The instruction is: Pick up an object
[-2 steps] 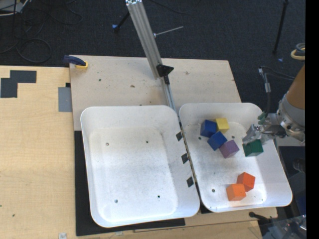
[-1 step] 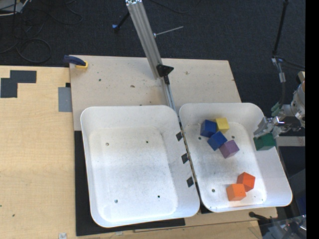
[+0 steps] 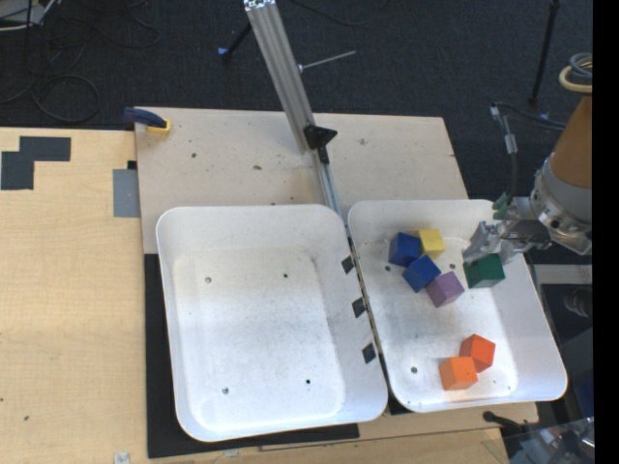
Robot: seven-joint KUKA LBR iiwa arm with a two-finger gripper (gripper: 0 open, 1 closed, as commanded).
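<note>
My gripper point(image 3: 490, 255) reaches in from the right over the right bin point(image 3: 542, 327). A green block point(image 3: 485, 273) sits between its fingertips, near the bin's right wall, and the fingers close against its sides. To its left lie a purple block point(image 3: 445, 287), two blue blocks point(image 3: 405, 248) point(image 3: 421, 272) and a small yellow block point(image 3: 431, 241), all bunched together. Two orange blocks point(image 3: 478, 351) point(image 3: 457, 372) rest touching each other near the bin's front right corner.
The left bin point(image 3: 193, 230) stands beside the right one, with black clips point(image 3: 358, 305) along the shared wall. A slanted aluminium post point(image 3: 285, 66) rises behind the bins. A small blue and yellow item point(image 3: 147, 119) lies at the bench's back left.
</note>
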